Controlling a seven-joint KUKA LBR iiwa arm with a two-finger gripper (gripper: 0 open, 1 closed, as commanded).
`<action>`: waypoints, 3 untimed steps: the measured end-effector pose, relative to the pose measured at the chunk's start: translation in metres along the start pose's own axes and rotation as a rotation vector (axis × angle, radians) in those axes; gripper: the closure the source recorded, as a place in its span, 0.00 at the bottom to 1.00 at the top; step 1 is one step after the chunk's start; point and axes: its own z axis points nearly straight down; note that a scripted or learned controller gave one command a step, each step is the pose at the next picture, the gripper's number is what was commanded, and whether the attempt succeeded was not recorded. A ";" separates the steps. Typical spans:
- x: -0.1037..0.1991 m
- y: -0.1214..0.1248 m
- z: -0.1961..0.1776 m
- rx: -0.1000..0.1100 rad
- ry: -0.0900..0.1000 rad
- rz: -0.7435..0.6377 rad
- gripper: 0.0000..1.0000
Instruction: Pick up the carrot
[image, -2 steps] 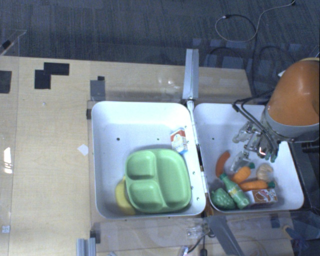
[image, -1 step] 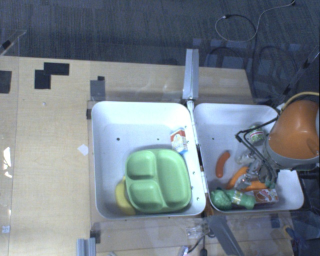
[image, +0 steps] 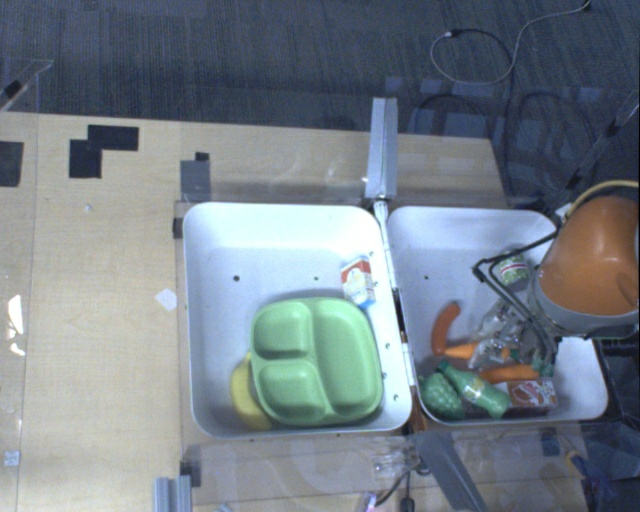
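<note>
The two-finger metal gripper (image: 503, 340) is sitting low among clutter in the right-hand shallow white bin (image: 430, 250), blurred, so its opening and any hold cannot be told. The slim orange carrot (image: 510, 373) is lying flat just beside it, above a green leafy toy vegetable (image: 462, 392). The grey arm with orange band (image: 592, 262) is reaching in from the right, cut off by the frame edge.

Overhead slanted view onto both bins (image: 200, 300)

gripper (image: 503, 338) low, arm (image: 592, 262) overhead
</note>
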 end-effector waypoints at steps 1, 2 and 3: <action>0.026 0.050 -0.124 0.004 0.021 -0.022 1.00; 0.005 0.048 -0.091 0.005 0.023 0.034 1.00; 0.002 0.076 -0.074 0.005 0.024 0.090 1.00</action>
